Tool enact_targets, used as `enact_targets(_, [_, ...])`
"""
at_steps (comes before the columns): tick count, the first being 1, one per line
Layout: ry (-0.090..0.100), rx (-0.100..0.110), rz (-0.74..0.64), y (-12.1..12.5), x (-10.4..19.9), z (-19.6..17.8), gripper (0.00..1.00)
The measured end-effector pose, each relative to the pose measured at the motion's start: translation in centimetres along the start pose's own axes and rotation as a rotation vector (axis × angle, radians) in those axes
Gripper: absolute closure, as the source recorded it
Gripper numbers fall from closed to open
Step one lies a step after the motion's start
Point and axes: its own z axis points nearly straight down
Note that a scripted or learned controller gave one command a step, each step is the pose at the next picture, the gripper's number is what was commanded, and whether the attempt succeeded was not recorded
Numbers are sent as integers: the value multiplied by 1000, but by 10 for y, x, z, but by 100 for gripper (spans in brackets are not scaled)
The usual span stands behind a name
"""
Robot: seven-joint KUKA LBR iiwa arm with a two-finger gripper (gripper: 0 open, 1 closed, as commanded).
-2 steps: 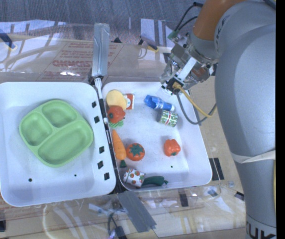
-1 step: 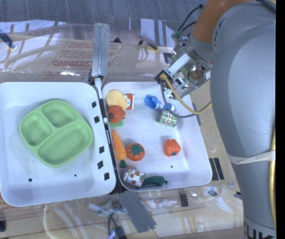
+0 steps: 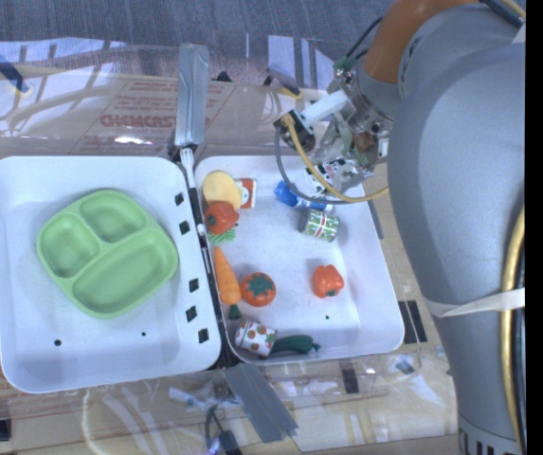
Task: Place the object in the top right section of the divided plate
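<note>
Arm (image 3: 461,197): smooth grey shell, orange band at top right of frame, fills the right side. Yellow and black cables loop around the wrist.

Left bin (image 3: 6,282): shallow white plastic, rounded corners, left half of frame. Right bin (image 3: 371,292): same build, centre right.

Plate (image 3: 107,251): pale green, matte plastic, rounded, three sections, lying in the left bin, nothing in any section.

Right bin contents, all small glossy toy food:
- carrot (image 3: 225,275), long orange cone along the left wall
- yellow rounded piece (image 3: 219,187) at upper left corner, red tomato (image 3: 220,217) just below it
- tomato with green top (image 3: 258,289) mid-bin
- red pepper (image 3: 327,281) right of it
- striped can (image 3: 319,224), green/red/white cylinder, lying on its side
- blue piece (image 3: 286,194), small, shape unclear
- spotted white cup (image 3: 253,337) and dark green pepper (image 3: 295,345) at bottom edge

Gripper (image 3: 333,164): above the bin's upper right, cluttered by cables; can't tell finger state. Can sits just below it, blue piece just to its lower left. Which item is the target isn't evident; all are in the right bin, well apart from the plate.
</note>
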Motion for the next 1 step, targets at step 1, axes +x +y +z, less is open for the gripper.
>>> enact_targets(1, [-7, 4, -11, -3, 1, -7, 100])
